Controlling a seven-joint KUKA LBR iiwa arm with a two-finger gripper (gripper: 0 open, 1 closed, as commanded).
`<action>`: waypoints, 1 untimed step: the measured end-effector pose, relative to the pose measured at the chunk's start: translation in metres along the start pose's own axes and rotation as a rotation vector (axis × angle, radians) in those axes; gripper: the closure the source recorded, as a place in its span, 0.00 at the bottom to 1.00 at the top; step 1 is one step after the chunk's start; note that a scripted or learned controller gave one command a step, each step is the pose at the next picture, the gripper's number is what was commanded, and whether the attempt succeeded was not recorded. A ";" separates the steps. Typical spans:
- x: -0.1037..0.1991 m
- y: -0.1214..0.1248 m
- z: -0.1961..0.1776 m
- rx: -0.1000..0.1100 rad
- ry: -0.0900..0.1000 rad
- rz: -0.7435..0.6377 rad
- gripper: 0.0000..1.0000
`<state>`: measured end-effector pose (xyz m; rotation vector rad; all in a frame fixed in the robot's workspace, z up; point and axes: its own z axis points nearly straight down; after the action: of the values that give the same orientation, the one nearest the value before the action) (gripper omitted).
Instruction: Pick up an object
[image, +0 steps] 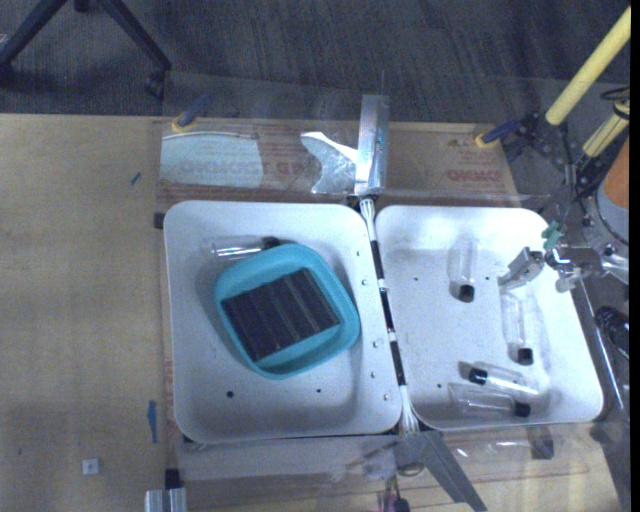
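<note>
Two white bins side by side, left bin (190, 330) carrying a teal tray (286, 310), right bin (430, 330) carrying clear tubes (461, 270), gripper (540, 265) above the right bin's far right edge, finger state indeterminate, nothing visibly held

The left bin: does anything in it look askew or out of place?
Yes. The teal tray with its dark ribbed inside sits turned at an angle to the left bin walls, not square with them. A clear tube lies partly under the tray's upper edge, so the tray may be resting on it.
</note>
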<state>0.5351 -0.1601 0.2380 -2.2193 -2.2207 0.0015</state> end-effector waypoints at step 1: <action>-0.006 0.036 0.107 -0.001 0.000 -0.137 0.00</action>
<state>0.5708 -0.1661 0.1314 -2.0630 -2.3681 0.0003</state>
